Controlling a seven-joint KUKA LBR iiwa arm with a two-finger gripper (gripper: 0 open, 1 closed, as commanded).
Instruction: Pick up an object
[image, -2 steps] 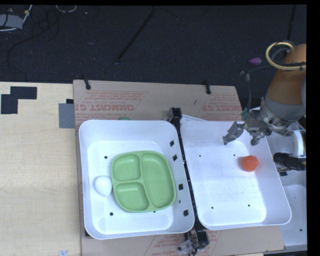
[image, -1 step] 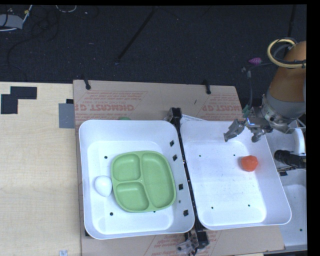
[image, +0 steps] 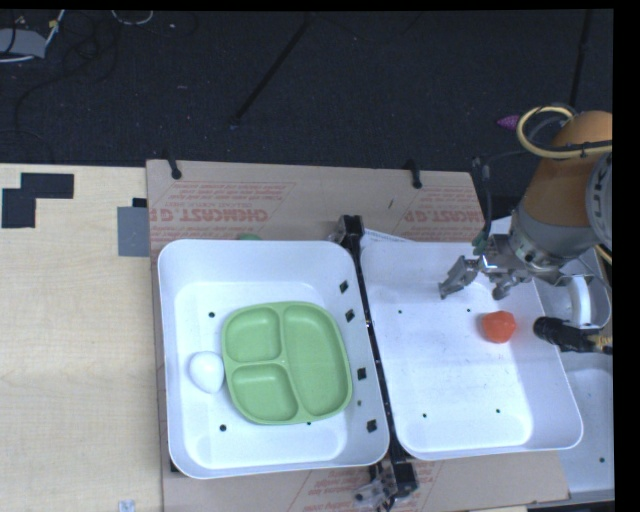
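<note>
Claw (image: 478, 280) hangs with its fingers spread apart over the right bin (image: 450, 400), and we see nothing held between them. We find the orange ball (image: 498, 326) lying on that bin's floor, just below the claw and apart from it. Left of the right bin, the left bin (image: 190, 430) holds a green tray (image: 286, 362), and a white egg (image: 207, 372) touches the tray's left edge.
</note>
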